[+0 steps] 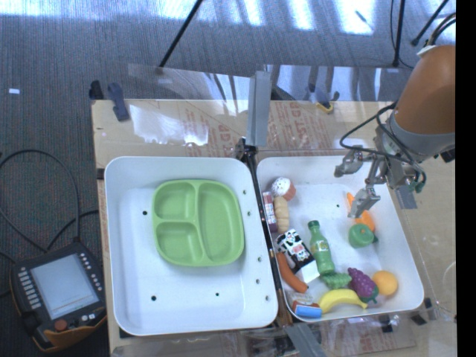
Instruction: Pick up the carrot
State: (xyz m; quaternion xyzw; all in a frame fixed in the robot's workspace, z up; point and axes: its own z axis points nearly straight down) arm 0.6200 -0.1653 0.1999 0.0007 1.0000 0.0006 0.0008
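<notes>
Two short grey fingers hang from the gripper (362, 199), spread a little apart, with nothing between them. They hover just above the carrot (362, 217), an orange piece lying in the upper right part of the right bin (413, 266); whether a fingertip touches it I cannot tell. The arm (425, 95), grey with its orange band, comes in from the right above that spot.

Taking the carrot as the mark: a green pepper-like toy (361, 235) sits touching it on the near side. Left of the carrot and a bit nearer stands a green bottle (321, 248), lying lengthwise. Nearer still lie a bunch of purple grapes (362, 282), an orange (384, 282) just right of them, and a yellow banana (341, 300) by the bin's front wall. A green leafy piece (336, 280) rests between the bottle and the grapes.

Well left of the carrot, along the bin's left wall, are a white egg-shaped toy (281, 187), a pale bread-like roll (282, 211), a black-and-white carton (293, 247) and a red-orange sausage shape (291, 275).

Far left of the carrot, in the left bin (126, 274), lies a green divided plate (198, 222).
</notes>
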